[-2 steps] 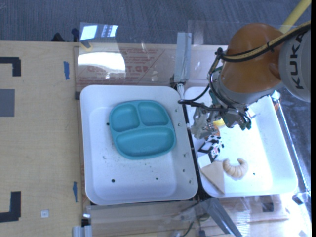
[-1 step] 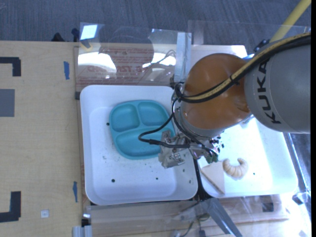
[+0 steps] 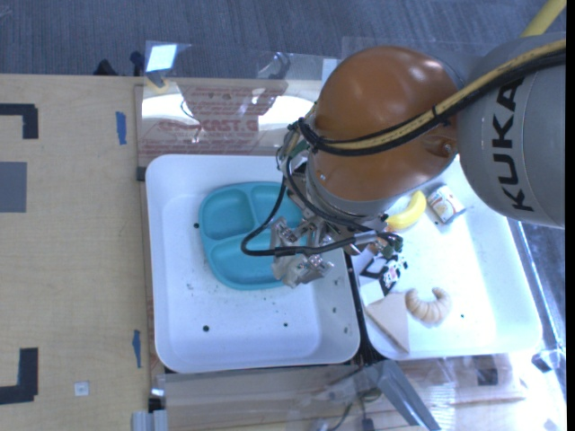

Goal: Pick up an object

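Observation:
A blue divided plate [image 3: 235,232] lies in the left white bin [image 3: 180,312]. My gripper [image 3: 296,263] hangs over the plate's right edge, close to the wall between the bins. The big orange wrist band [image 3: 386,133] hides much of the plate's right side and the gripper's upper part. In the right bin [image 3: 503,330] lie a croissant-shaped toy [image 3: 429,304], a tan wedge [image 3: 391,320], a yellow banana-like piece [image 3: 409,212], a small white and orange item [image 3: 443,205] and a small black and white object [image 3: 388,269].
A clear plastic sheet with red print [image 3: 211,119] lies behind the left bin. The wooden bench top [image 3: 67,241] stretches to the left. Black specks dot the left bin's floor.

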Controlling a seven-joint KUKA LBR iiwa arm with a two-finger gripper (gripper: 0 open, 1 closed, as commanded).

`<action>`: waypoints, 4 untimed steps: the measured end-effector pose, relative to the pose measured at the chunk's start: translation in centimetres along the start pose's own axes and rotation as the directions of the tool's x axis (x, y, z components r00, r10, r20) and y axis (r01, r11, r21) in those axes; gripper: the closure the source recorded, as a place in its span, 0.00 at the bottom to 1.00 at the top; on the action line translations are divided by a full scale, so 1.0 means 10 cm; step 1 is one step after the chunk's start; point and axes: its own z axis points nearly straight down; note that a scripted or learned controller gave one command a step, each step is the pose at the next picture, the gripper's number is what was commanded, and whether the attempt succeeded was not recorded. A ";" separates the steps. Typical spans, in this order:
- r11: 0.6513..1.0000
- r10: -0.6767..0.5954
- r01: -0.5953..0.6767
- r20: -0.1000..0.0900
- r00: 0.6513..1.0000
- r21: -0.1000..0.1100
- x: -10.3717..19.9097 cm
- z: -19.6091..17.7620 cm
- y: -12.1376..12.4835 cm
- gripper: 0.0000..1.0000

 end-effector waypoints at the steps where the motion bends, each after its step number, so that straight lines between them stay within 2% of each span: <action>1: 0.963 -0.270 0.270 -0.002 0.963 -0.003 -0.21 -0.01 0.26 1.00; 2: 0.847 -0.532 0.532 -0.005 0.847 -0.007 -0.25 0.14 0.50 1.00; 3: 0.848 -0.530 0.530 0.003 0.848 -0.002 -0.27 0.02 0.50 1.00; 4: 0.693 -0.721 0.721 -0.003 0.693 -0.010 -0.27 0.33 0.55 1.00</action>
